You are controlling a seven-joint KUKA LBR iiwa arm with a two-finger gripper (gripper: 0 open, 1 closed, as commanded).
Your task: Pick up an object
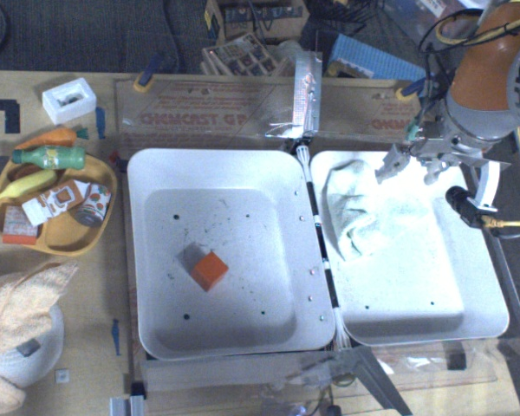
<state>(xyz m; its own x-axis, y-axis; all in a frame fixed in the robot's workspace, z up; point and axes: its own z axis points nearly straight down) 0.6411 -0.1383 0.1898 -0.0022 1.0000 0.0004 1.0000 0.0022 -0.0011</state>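
A grey arm (pixel 490 76) is seen reaching in, its claw (pixel 409 165) spread wide and holding nothing, poised over the back of the right bin (pixel 481 315). Just below and beside the claw lies a crumpled white cloth (pixel 351 211); a pinch could be missed there, since its pale folds sit low against the wall. Well apart, in the left bin (pixel 152 180), an orange block (pixel 211 270) rests. A divider (pixel 316 232) lies between.

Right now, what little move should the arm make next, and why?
Probably drop straight down toward the crumpled white cloth. The gripper hangs above the right bin, near the cloth's upper edge, with nothing between its spread fingers. The orange block lies farther off in the left bin.
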